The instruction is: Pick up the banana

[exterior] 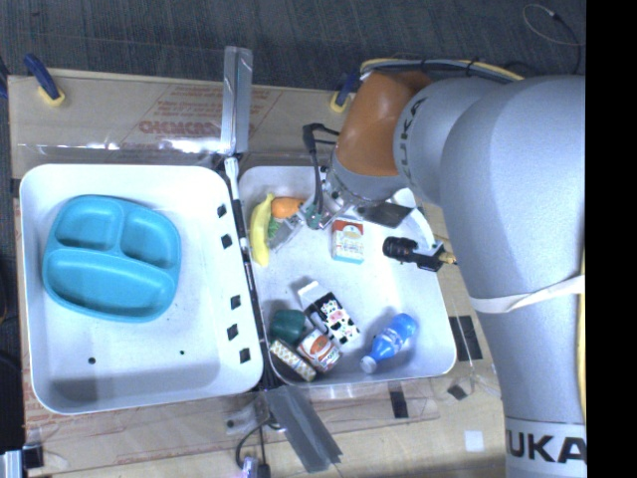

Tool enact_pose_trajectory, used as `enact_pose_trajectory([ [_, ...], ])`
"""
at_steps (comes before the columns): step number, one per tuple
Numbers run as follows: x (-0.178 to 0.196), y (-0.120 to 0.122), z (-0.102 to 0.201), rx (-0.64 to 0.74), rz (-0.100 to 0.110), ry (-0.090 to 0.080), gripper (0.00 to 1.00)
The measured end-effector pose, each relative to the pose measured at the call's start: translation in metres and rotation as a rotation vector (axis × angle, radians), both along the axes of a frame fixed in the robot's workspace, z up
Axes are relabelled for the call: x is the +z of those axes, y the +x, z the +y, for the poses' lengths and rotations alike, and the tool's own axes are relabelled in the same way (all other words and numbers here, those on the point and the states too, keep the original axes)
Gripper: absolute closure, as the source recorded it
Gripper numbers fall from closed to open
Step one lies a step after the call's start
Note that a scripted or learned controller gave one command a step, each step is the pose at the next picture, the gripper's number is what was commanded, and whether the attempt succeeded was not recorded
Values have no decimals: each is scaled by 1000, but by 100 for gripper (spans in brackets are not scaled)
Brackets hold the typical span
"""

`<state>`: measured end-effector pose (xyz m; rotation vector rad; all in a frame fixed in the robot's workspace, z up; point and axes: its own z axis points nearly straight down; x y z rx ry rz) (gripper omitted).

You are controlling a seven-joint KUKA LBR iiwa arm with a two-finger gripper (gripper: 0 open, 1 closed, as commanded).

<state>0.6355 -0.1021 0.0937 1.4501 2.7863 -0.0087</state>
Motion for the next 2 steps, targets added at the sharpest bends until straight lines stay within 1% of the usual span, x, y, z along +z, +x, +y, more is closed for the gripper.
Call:
enact_pose_trajectory([
  [1, -1, -63, -2, 150, -4, 1, 0],
  [2, -1, -4, 1, 354, 16, 3, 0],
])
